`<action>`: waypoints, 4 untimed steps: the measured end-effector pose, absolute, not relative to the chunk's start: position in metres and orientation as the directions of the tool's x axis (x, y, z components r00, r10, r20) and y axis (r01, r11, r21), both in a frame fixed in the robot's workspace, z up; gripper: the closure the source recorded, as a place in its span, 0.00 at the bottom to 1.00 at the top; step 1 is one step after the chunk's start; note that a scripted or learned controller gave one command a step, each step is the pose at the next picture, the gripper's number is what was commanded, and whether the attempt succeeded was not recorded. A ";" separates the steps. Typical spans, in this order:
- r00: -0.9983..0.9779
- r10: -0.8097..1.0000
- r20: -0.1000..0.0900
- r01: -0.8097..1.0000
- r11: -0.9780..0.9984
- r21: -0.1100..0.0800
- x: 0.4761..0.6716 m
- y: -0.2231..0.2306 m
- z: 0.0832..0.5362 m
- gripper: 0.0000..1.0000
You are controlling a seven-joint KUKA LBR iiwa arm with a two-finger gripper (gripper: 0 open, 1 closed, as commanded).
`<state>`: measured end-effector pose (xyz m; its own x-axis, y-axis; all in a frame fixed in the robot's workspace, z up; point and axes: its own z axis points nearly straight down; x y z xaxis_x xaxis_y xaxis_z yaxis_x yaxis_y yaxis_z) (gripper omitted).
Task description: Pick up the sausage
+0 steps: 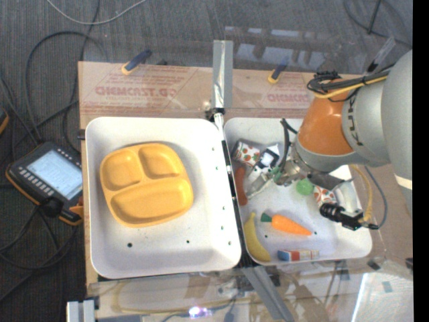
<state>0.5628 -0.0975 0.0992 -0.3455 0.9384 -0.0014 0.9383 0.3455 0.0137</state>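
The sausage [240, 184] is a slim reddish-brown stick lying along the left wall of the right bin [348, 250]. My gripper [269, 173] hangs low in that bin's upper middle, just right of the sausage and apart from it. The grey arm with its orange band [327, 127] reaches in from the right and hides part of the bin's back.
In the right bin lie a banana [254, 237], a carrot [291, 225], a small tube [298, 254], a green piece [305, 186] and a strawberry-patterned item [246, 153]. A yellow divided plate [146, 183] sits in the left bin [167, 260].
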 end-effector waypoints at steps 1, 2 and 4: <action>-0.506 0.863 0.000 0.863 0.506 -0.003 0.556 -0.107 0.108 0.00; -0.562 0.827 -0.005 0.827 0.562 0.003 0.563 -0.110 0.090 0.00; -0.562 0.827 -0.006 0.827 0.562 0.010 0.565 -0.108 0.100 0.00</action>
<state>0.5649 -0.1084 0.1003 -0.5616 0.8274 -0.0065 0.8273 0.5616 0.0104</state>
